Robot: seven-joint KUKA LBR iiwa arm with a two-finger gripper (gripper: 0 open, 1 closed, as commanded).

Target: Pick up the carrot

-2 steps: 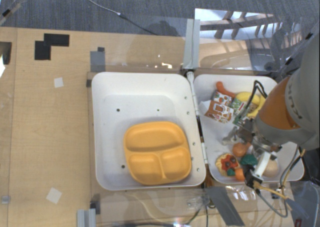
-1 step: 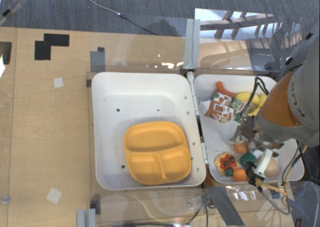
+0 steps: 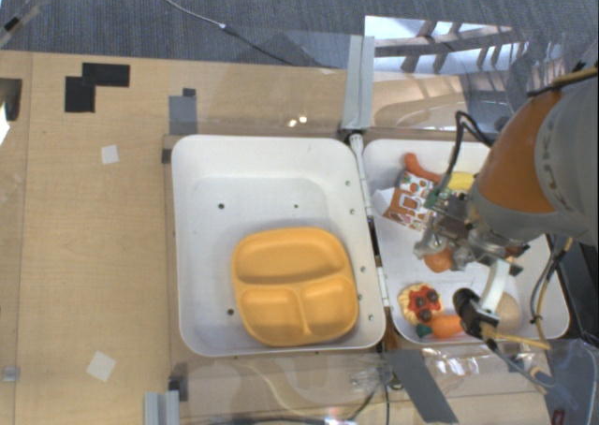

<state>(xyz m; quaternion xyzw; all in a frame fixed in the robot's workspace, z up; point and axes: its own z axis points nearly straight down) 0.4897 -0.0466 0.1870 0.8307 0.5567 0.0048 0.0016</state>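
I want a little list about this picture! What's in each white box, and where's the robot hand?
left bin: shallow white bin holding a yellow plastic divided plate
right bin: shallow white bin with mixed toy food
carrot: small orange carrot near the front edge of the right bin
other items: red-and-white patterned packet; round multicoloured toy
gripper: metal two-finger gripper over the right bin, behind the carrot

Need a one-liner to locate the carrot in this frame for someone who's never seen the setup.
Start at the right-hand white bin, the one the arm reaches into, and go to its near edge. The carrot is the small smooth orange piece lying there, beside the round multicoloured food item. It is plain orange, unlike that speckled neighbour and the red-and-white printed packet farther back.
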